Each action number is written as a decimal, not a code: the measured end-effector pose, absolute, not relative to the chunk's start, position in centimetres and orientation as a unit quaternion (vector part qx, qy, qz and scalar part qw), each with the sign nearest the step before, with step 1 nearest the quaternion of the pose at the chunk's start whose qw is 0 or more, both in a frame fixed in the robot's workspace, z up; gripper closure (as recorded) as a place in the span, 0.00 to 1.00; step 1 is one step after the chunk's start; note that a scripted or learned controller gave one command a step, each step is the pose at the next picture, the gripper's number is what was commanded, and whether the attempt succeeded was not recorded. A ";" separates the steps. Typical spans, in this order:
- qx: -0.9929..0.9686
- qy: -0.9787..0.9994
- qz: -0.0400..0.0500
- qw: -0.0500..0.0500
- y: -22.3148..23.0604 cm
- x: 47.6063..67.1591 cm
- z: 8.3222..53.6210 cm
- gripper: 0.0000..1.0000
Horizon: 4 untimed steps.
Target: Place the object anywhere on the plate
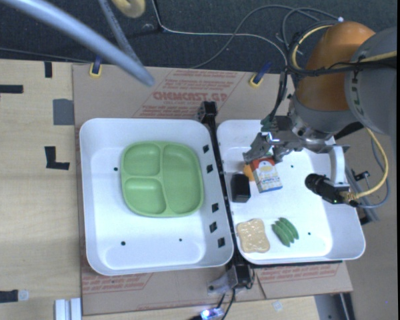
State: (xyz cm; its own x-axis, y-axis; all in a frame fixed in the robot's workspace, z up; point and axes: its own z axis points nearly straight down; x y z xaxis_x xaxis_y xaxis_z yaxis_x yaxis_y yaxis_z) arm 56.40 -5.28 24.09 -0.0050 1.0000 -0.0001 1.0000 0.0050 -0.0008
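1. Hovering at the centre-right of the frame, the gripper (261, 153) is closed around a small carton (267, 175) in the right bin (343, 242).
2. The green plate (163, 179) lies in the left bin (97, 199).
3. A cracker (253, 235) and a green pea pod (285, 231) rest at the lower right.

Arm (360, 72) was grey, with a glossy orange dome-shaped band above the wrist. Thin dark cables looped over the band and trailed off behind it. Wrist flange was silver metal. Gripper (261, 153) was dark metal. A black cylinder with a yellowish cable hung off the side.
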 end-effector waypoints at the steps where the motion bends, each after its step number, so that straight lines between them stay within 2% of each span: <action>1: -0.705 -0.709 0.000 0.001 -0.3 58.0 24.6 1.00; 2: -0.706 -0.709 0.000 0.000 3.8 60.3 24.3 1.00; 3: -0.705 -0.709 0.000 0.000 9.3 61.5 24.2 1.00; 4: -0.706 -0.708 0.001 0.000 9.0 61.4 24.2 0.00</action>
